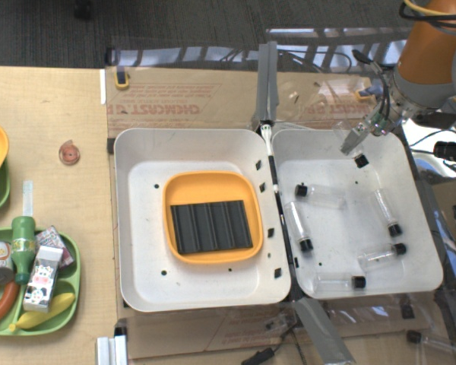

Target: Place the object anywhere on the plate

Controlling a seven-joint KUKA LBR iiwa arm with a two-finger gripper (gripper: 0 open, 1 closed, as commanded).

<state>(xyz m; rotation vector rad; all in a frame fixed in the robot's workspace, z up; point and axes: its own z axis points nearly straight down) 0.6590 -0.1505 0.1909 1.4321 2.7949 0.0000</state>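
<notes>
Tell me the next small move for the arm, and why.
Probably lower the hand toward the nearest clear plastic tube with a black cap, just below it in the right white bin. Nothing is visibly held, the tubes all lie there, and the orange plate with the ridged dark insert sits in the left white bin.

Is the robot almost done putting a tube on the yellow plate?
Not yet. The yellow plate in the left bin carries just its dark grooved insert, no tube. The clear tubes lie in the right bin. The gripper hovers at that bin's far edge, so picking and placing are both left.
</notes>
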